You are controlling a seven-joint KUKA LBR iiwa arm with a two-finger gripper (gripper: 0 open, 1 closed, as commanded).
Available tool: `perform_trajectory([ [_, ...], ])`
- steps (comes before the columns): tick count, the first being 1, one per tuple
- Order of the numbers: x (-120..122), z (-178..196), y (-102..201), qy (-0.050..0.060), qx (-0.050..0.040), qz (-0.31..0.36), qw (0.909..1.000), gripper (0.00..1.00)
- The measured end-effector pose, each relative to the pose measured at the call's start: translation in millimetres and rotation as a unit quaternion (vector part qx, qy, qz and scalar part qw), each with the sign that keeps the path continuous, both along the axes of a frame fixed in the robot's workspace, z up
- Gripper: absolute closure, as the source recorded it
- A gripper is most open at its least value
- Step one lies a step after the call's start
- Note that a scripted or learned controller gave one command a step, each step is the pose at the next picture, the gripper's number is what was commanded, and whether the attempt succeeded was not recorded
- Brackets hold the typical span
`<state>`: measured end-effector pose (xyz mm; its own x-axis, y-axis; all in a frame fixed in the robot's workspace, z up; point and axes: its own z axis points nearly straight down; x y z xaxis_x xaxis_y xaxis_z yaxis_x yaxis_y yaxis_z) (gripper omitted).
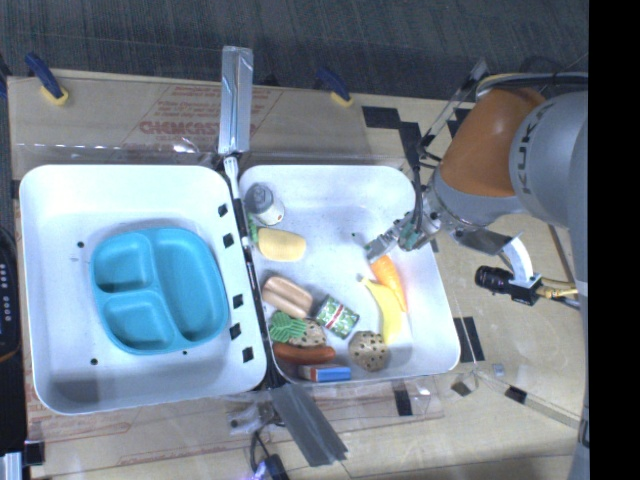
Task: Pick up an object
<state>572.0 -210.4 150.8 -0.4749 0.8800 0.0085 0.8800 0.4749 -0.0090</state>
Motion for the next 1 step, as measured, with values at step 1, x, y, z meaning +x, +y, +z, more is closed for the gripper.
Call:
perform_trajectory([
  [1,55.0,36.8,60.0,-0.004,-0.0012,-0.057,0.9984,1.00],
])
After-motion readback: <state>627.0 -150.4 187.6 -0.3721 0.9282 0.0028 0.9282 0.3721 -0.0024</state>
